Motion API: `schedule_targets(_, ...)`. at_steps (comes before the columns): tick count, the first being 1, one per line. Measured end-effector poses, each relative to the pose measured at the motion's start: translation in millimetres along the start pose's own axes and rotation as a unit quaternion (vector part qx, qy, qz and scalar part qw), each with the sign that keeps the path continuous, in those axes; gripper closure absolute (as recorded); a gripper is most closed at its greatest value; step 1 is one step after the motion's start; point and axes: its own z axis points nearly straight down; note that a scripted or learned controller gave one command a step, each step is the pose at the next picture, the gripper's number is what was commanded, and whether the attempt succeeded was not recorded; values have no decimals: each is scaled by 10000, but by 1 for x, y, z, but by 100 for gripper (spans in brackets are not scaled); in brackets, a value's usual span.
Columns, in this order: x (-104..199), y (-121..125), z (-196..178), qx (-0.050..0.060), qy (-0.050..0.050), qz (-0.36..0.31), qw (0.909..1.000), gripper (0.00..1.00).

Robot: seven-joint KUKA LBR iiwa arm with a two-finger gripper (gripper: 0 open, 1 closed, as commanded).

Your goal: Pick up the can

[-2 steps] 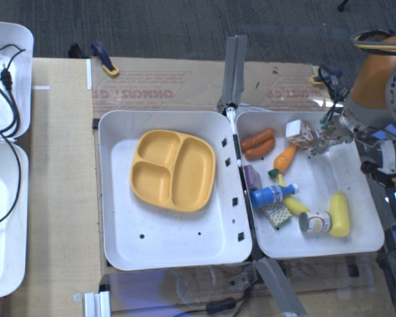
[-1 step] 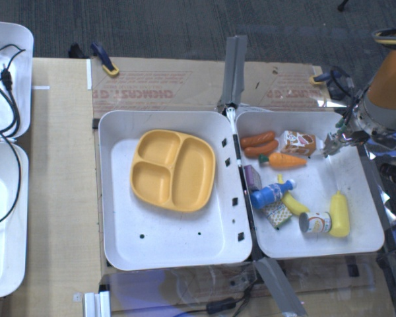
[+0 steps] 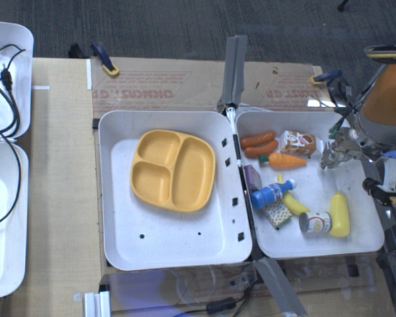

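Observation:
The can [image 3: 315, 223] lies on its side near the front of the right bin [image 3: 366, 243], its silver end turned left. A yellow squeeze bottle [image 3: 340, 214] rests against its right side and a banana [image 3: 294, 205] lies just to its left. My gripper [image 3: 330, 156] hangs over the right part of this bin, well behind the can and apart from it, with nothing visibly held. The grey arm with its orange band [image 3: 383, 98] comes in from the right edge.
The right bin also holds two sausages [image 3: 259, 144], a carrot [image 3: 287, 161], a small snack packet [image 3: 298, 142], a blue bottle [image 3: 270, 194] and a purple item [image 3: 252, 176]. A yellow divided plate [image 3: 173, 170] sits in the left bin [image 3: 119, 243].

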Motion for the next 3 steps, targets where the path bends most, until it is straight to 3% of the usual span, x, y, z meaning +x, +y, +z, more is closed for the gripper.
schedule_targets(1,5,9,5,-11,-2,139,9999,0)
schedule_targets(2,1,-29,5,0,4,930,9957,0)
schedule_targets(3,19,9,-34,-12,-6,1486,9889,0)
